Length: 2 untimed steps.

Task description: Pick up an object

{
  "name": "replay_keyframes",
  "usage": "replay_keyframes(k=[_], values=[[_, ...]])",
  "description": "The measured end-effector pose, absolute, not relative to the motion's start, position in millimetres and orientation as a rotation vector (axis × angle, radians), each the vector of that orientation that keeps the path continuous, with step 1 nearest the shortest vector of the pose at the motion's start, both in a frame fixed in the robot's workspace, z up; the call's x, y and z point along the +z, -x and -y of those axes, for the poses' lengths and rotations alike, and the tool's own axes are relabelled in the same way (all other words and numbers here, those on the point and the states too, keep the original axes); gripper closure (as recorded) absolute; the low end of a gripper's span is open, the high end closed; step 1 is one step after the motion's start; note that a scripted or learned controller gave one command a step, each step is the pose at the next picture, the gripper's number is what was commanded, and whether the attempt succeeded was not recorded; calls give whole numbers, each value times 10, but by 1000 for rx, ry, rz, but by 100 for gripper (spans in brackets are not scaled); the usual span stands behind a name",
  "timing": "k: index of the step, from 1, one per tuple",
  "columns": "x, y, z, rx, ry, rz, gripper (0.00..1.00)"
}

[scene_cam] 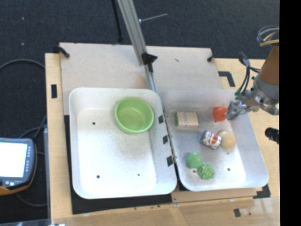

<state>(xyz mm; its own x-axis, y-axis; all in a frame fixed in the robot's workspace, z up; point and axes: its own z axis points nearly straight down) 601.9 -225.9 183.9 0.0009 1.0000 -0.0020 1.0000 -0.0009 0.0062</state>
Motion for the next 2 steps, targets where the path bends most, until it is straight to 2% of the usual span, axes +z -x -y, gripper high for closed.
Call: replay_keyframes(k=[1, 2], values=[[2189, -6029, 2274, 4, -2216, -2220, 100], [2229, -6023, 1850, 2, -2215, -2228, 100]])
